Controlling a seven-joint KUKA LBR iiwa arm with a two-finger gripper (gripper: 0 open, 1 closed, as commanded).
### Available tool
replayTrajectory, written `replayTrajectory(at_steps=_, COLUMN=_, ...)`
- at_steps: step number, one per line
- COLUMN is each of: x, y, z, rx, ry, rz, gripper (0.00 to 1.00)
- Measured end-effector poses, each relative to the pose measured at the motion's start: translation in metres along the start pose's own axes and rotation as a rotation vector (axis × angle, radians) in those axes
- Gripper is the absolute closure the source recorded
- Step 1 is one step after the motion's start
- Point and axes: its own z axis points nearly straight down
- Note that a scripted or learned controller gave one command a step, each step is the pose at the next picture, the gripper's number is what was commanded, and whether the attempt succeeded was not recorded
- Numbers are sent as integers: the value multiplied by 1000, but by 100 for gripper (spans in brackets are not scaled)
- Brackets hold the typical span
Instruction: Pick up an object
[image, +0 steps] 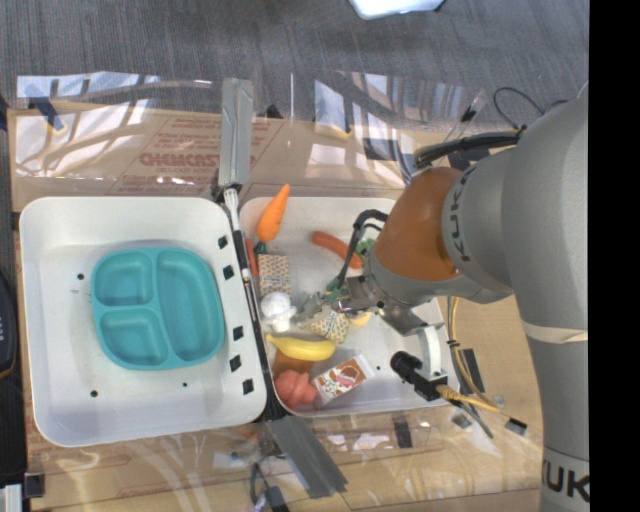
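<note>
The arm (480, 230) leaned in from three o'clock over the right bin (395, 205), its gripper (335, 300) low among the clutter — whether it was open or closed I could not tell. A banana (300, 347) lay just toward seven o'clock of it, a carrot (272, 212) toward eleven. The left bin (40, 300) held a teal divided tray (157, 305).

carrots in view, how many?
2. One orange carrot with a green top leans at the right bin's upper left corner. A second orange carrot lies mid-bin, partly under the arm. The arm covers part of the bin, so more may be hidden.
</note>
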Motion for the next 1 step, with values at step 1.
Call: replayTrajectory(at_steps=1, x=-2, y=2, z=-10, rx=-3, ry=-3, rz=-3, gripper=100)
